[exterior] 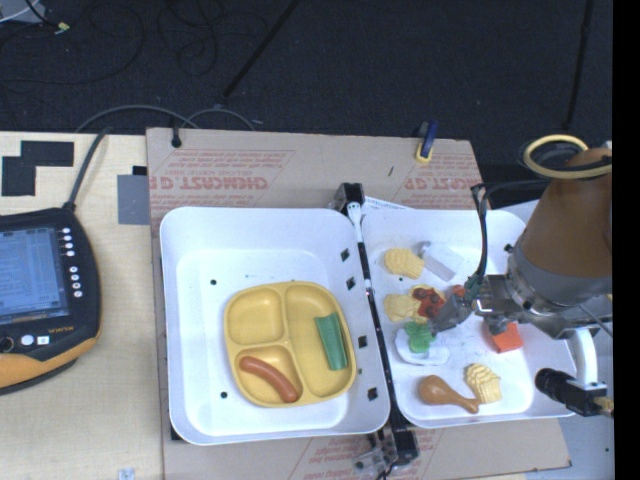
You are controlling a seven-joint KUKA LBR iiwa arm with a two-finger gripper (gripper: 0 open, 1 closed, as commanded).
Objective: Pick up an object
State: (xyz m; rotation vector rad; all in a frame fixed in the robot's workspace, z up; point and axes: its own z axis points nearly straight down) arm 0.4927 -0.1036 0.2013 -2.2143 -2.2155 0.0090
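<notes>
At the near edge of the right bin (505,230), a brown toy drumstick (446,393) lies beside a ridged yellow piece (484,382). Just beyond them, toward the bin's middle, a green block (419,339) sits on a small white disc (411,347), with the gripper (452,306) low over the cluster at that spot; whether its fingers are open or closed cannot be made out, and nothing is seen held between them. A red-and-dark toy (430,300) lies touching the gripper's tip, with a yellow piece (402,307) at its left. An orange cube (506,339) rests near the bin's right side, partly under the arm (565,238), which reaches in over that edge. Farther back, another ridged yellow piece (404,262) and a small grey block (438,264) lie toward the far edge.

In the left bin (200,258), a yellow divided plate (262,318) fills the centre, carrying a toy sausage (270,378) in its near compartment and a green stick (332,341) in its right one. A control pendant (40,293) rests on the bench's left edge.
</notes>
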